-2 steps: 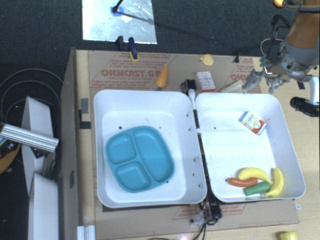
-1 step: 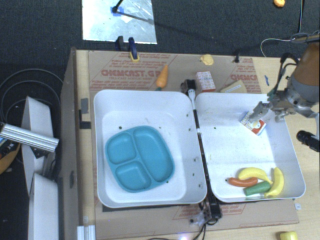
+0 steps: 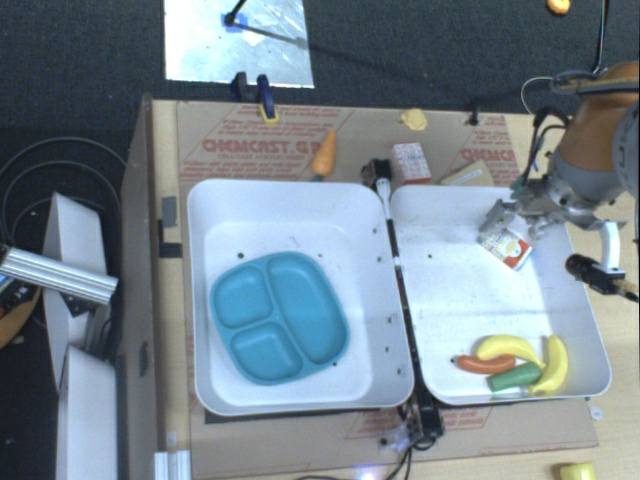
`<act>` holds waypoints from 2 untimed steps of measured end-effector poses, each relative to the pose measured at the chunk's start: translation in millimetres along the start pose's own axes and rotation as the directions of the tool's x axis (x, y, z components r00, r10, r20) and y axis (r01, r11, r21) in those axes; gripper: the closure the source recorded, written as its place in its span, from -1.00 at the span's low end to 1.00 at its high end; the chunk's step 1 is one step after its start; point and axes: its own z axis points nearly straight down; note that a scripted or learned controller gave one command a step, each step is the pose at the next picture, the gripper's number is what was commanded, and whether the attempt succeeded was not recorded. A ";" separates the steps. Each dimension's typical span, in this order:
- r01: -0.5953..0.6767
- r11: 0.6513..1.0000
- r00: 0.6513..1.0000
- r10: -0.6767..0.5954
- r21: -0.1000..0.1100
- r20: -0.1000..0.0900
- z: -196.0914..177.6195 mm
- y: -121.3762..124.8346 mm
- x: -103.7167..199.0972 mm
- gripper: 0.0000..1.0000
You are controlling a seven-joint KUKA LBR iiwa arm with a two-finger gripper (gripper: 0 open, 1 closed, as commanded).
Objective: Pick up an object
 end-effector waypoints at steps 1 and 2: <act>-0.001 1.000 1.000 0.001 -0.001 0.000 -2.8 -0.4 -0.3 -1.00; 0.001 1.000 1.000 -0.001 -0.006 0.001 -44.1 32.0 8.6 -1.00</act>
